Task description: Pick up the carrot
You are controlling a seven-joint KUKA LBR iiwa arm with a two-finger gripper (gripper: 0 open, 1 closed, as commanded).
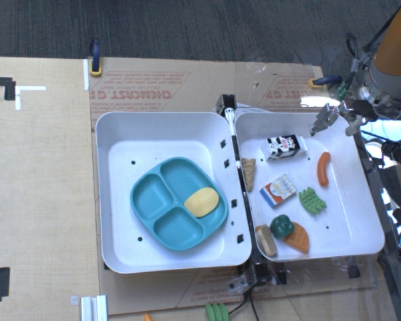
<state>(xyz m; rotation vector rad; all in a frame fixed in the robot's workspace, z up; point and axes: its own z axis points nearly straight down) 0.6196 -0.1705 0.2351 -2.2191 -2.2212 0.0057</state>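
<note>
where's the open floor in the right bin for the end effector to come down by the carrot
Open floor lies in the right bin along its right wall, between the sausage, the lettuce piece and that wall, running down to the front corner. The carrot sits in the crowded front-left corner, touching the broccoli, close beside the bread roll.

Arm (pixel 392 59): orange band, grey wrist below, black and blue cables alongside, metallic grey gripper (pixel 337 116) fingers.
</note>
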